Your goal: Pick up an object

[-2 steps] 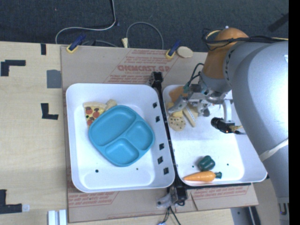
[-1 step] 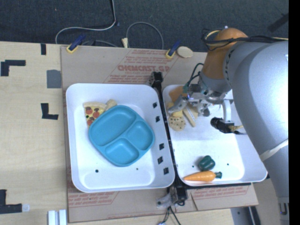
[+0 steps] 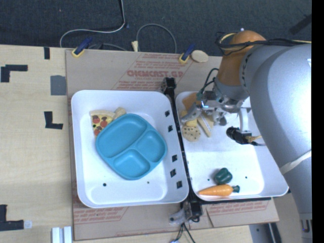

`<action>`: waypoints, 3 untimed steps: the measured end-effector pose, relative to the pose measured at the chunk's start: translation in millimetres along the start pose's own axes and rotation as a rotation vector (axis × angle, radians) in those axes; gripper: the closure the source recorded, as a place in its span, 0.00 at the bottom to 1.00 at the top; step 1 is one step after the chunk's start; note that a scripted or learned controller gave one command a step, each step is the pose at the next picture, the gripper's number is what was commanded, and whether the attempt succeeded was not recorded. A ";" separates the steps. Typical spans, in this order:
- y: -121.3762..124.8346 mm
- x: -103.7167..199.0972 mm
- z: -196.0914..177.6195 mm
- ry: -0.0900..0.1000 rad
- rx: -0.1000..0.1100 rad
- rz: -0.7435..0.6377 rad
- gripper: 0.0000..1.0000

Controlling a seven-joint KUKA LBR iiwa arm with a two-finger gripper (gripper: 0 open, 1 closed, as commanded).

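My gripper hangs over the far left part of the right bin, close above a cluster of tan food toys. Among them are a dotted cookie, a pale stick-shaped piece and an orange-brown piece by the bin's far wall. Whether anything sits in the gripper cannot be made out. Near the front of the same bin lie a green pepper and an orange carrot, well apart from the gripper.
The left bin holds a blue divided plate and a pizza slice at its far left. A divider with black clips separates the bins. The grey arm covers the right bin's far right.
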State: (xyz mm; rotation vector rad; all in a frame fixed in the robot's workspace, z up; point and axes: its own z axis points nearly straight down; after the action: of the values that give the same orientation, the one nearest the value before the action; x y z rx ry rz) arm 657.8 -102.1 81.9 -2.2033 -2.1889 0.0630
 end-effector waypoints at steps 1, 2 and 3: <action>0.6 -3.1 0.2 0.010 0.001 -0.002 0.00; 0.2 -0.9 0.1 0.003 0.000 0.000 0.00; 1.1 -6.4 0.1 0.018 0.003 -0.005 0.00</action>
State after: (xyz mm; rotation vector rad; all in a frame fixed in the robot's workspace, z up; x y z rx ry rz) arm 658.9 -108.4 81.8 -2.1876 -2.1841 0.0459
